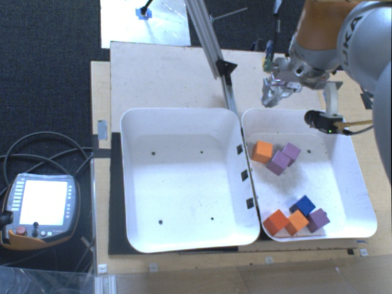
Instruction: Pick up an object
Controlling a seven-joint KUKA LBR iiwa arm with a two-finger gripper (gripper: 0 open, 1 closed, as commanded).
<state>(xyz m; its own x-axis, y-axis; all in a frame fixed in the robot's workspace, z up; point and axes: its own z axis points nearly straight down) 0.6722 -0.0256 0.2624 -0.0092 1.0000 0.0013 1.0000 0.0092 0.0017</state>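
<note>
two white bins sit side by side; the right bin [349, 164] holds small blocks, likely light, stiff and easy to pinch across flat faces. the gripper [274, 94] hangs above its far rim, and i cannot tell its state. the orange block [263, 151], beside two purple ones, looks easiest: its left side is free.

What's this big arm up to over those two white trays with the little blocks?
A grey and orange robot arm reaches in from the right, meant to pick up an object. Its tool hangs above the far rim of the right bin, with nothing visibly in it. That bin holds small blocks: an orange block beside two purple ones near the middle, and a cluster of orange, blue and purple blocks at the near edge. None has been lifted yet.
</note>
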